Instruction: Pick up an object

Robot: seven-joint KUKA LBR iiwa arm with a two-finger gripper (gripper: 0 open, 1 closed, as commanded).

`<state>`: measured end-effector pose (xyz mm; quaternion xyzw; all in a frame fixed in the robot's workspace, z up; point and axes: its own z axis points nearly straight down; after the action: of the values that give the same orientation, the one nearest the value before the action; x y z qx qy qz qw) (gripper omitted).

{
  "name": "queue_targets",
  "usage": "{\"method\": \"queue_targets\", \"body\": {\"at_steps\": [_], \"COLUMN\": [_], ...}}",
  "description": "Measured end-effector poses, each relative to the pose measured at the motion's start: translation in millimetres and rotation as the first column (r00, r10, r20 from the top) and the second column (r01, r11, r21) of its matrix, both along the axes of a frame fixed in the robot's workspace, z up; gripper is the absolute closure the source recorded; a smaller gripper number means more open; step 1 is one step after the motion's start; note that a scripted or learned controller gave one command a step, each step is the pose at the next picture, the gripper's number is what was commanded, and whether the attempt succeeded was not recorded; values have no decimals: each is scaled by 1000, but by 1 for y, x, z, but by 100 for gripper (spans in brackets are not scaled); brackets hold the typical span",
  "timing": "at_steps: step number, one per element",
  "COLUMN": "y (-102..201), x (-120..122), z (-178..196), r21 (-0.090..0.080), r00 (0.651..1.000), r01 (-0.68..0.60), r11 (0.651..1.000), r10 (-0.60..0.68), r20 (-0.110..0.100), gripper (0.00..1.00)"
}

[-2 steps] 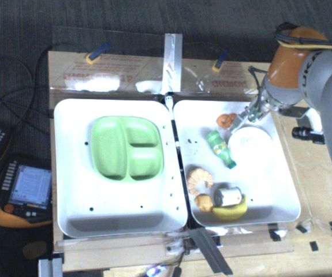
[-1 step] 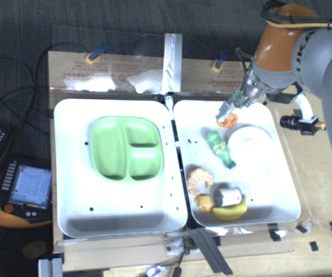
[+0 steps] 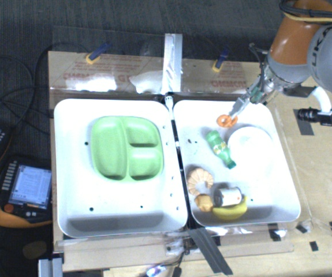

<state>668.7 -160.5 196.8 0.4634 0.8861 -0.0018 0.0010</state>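
The biggest risk I see is my pincer (image 3: 230,115) losing the small orange object (image 3: 226,120) at its tip: I cannot tell whether my pincer has closed on it or merely touches it. A thin, light piece like that could slip or flick away toward the white plate (image 3: 250,141) just below my pincer. Next, the right bin's wall (image 3: 272,115) stands close beside me, so a bad angle could scrape it. The green bottle (image 3: 220,148) lies tilted just below, near enough to nudge. The orange object itself looks small, flat and curled, bright against the white bin floor.
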Motion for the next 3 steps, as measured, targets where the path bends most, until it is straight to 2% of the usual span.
{"method": "queue_targets", "body": {"at_steps": [1,2,3], "y": [0,0,43], "x": [-24,-24,-57], "z": [-16,-16,-95], "r21": [4,4,7], "r00": [941,941,927], "r01": [338,338,376], "r11": [941,941,927], "r10": [-338,-338,-376], "r20": [-2,-2,11], "gripper": [100,0,0]}}
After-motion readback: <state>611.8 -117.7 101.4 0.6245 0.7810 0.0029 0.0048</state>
